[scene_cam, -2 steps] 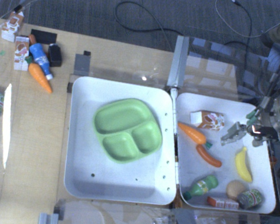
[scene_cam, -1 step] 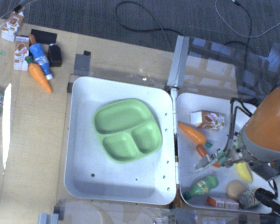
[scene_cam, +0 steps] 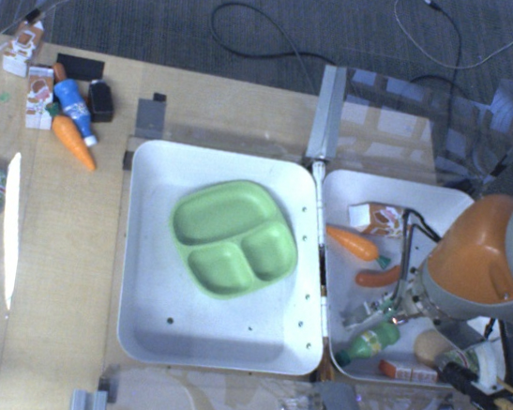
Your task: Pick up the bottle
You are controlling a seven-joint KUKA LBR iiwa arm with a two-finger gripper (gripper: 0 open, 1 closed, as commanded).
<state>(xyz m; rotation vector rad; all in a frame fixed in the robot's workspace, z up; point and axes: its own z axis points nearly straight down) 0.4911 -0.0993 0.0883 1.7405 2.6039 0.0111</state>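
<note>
A green bottle [scene_cam: 371, 342] lies on its side near the front of the right bin [scene_cam: 344, 188], its cap end pointing to the front left corner. My gripper [scene_cam: 382, 312] hangs low over the bin, just behind and above the bottle's upper end, close to it or touching it. The arm's orange band [scene_cam: 477, 249] and grey wrist hide the right part of the bin. The bottle rests on the bin floor.
In the right bin lie a carrot [scene_cam: 350, 244], a red sausage [scene_cam: 377, 277], a small carton [scene_cam: 382, 219], a tan round item [scene_cam: 431, 347] and a red and white item [scene_cam: 408, 371]. The left bin [scene_cam: 140, 325] holds a green divided plate [scene_cam: 233, 239]. A blue bottle [scene_cam: 73, 110] lies on the bench, far left.
</note>
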